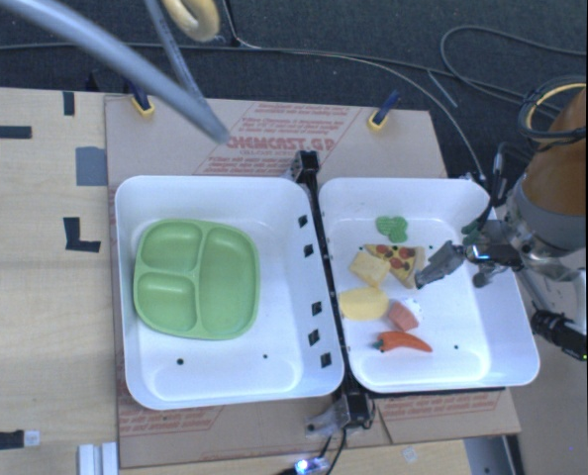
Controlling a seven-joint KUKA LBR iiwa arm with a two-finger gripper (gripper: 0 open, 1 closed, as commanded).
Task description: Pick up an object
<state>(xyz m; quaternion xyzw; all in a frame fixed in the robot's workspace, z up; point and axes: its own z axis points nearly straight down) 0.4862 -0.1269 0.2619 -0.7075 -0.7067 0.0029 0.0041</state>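
Note:
The right bin (492,359) holds several toy foods: a green leafy piece (392,229), a pizza slice (396,259), a pale yellow block (368,269), a yellow lemon-like piece (363,305), a pink piece (404,316) and an orange carrot (404,341). My gripper (440,264) reaches in from the right, low over the bin, its tip just right of the pizza slice. Nothing shows between its fingers.
The left bin (146,364) holds a green divided plate (197,278). A black divider clip strip (317,265) runs between the bins. Cables trail across the dark floor behind the bench. The arm's wrist and orange band (556,181) stand over the right bin's right edge.

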